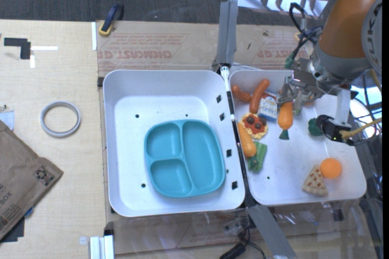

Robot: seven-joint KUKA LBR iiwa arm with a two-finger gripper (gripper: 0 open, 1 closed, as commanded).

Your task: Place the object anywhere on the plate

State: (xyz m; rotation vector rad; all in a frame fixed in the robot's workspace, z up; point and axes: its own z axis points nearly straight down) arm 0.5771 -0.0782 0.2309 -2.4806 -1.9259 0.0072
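Observation:
The blue divided plate [184, 157] lies in the left white bin [121, 130]. Over the upper part of the right bin [349, 191] hangs my gripper [290, 100], below the grey and orange arm. An orange carrot-shaped toy [285, 117] hangs upright from between its fingers, pale tip pointing down, and the gripper is shut on its top end. The toy is well to the right of the plate, past the wall between the bins.
The right bin also holds two red sausages [259, 93], a small blue-white packet [268, 107], a round pizza toy [254, 124], another carrot [246, 141], a green piece [259, 157], an orange ball [331, 168] and a pizza slice [314, 181]. A tape ring [61, 118] lies on the bench, left.

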